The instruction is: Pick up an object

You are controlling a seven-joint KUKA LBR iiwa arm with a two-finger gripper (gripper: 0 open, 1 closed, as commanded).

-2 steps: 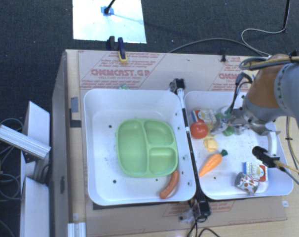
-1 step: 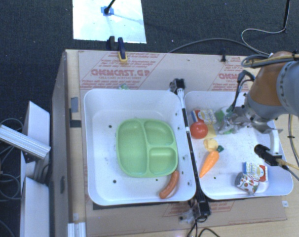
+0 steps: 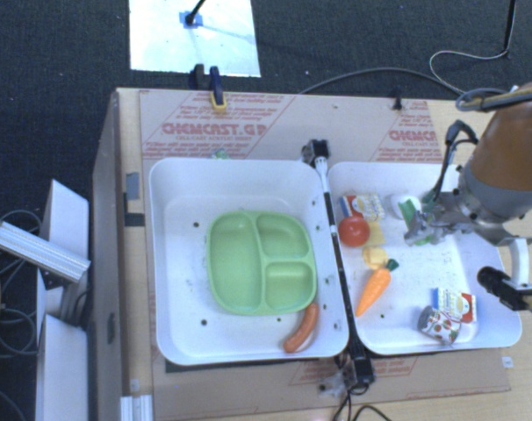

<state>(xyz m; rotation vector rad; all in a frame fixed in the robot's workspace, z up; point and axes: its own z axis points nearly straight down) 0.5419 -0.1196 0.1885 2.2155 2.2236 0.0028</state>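
The right bin (image 3: pixel 426 274) holds a red tomato (image 3: pixel 355 230), an orange carrot (image 3: pixel 374 289), a small yellow piece (image 3: pixel 375 257), a red and white carton (image 3: pixel 364 205), a green and white object (image 3: pixel 408 207) and a printed box (image 3: pixel 447 314). My gripper (image 3: pixel 420 231) hangs low over the upper middle of this bin, just below and right of the green and white object. I see nothing clearly held in it. The arm's orange band (image 3: pixel 512 147) is above it at the right.
The left bin (image 3: pixel 165 261) holds a green divided plate (image 3: pixel 262 261) and a sausage (image 3: pixel 302 328) near its front right corner. A divider rail (image 3: pixel 332 235) runs between the bins. A black part (image 3: pixel 503 288) juts over the right bin's right rim.
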